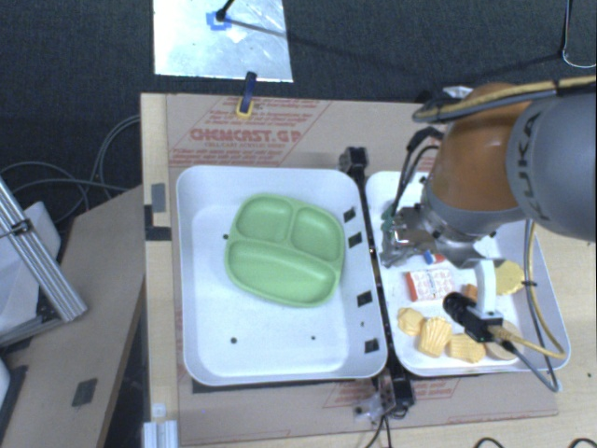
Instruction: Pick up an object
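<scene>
The gripper (404,239) hangs low over the right bin (457,368), probably to reach its clutter; I cannot tell whether it is open or closed. A red-and-white packet (429,284) and yellow pieces (435,334) lie just nearer. A green plate (284,250) sits in the left bin (201,250).

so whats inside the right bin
In the right bin: several yellow crinkled pieces, a red-and-white packet and a yellow piece by its outer wall. The arm covers the far half, so anything there is hidden.
</scene>
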Tool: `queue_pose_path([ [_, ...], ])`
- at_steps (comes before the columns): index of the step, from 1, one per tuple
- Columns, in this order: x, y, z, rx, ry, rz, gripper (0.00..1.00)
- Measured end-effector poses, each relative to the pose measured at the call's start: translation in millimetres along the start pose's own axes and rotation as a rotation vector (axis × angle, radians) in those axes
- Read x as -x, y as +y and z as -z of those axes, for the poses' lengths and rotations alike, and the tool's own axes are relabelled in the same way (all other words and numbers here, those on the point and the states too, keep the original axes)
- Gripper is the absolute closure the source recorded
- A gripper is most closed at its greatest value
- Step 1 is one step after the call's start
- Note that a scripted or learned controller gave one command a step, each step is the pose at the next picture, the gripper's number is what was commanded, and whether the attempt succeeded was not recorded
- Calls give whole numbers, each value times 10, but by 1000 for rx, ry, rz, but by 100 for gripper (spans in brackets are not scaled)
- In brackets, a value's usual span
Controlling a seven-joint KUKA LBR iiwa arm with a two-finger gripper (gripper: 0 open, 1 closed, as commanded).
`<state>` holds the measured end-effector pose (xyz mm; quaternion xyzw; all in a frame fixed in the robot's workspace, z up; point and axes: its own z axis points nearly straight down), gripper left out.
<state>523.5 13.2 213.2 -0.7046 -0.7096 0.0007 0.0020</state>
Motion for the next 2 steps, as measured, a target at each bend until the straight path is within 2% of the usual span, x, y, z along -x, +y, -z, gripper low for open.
queue_pose_path([
  [1, 42, 126, 87, 6, -2, -4, 100],
  [2, 62, -76, 89, 3, -1, -6, 100],
])
